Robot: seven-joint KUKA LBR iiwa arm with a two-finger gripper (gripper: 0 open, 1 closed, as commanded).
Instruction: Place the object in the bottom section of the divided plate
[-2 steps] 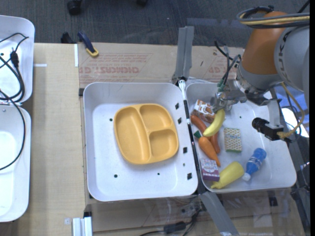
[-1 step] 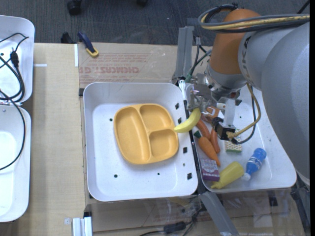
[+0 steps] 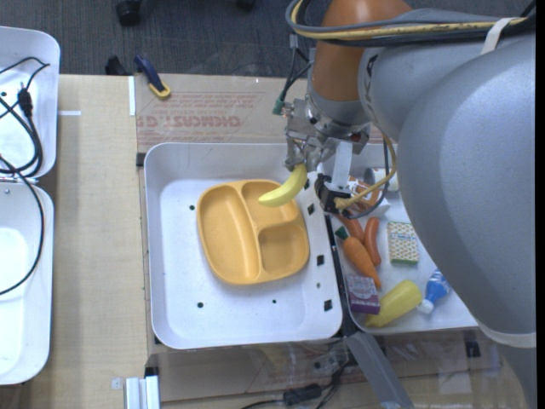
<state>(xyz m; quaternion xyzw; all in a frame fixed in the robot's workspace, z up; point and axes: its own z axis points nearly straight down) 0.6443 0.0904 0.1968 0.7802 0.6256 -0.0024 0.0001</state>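
While the grey arm's two-finger gripper hangs over the upper right rim of the yellow three-section plastic plate, a yellow toy banana hangs from it, its upper end pinched between the fingers and its lower tip pointing down and left across the plate's rim. The banana appears raised clear of the plate, though its height cannot be confirmed from above.

Step in hand, as judged: transport. The object is lifted and carried over the plate but not yet set down. It sits above the small upper compartment, not the lower one. The next move calls for a shift toward the near edge of the view, to bring the banana over the bottom right compartment, then a descent and release. The raised divider between the two small compartments is the point to clear.

Surface: the plate lies in a shallow white left bin on a pale wooden bench. The adjoining right bin holds two orange toy carrots, a yellow squeeze bottle, a small green-and-white packet and a purple sachet.

Room: a brown cardboard sheet lies behind the bins, with dark grey carpet beyond. White trays with black cables stand at the left.
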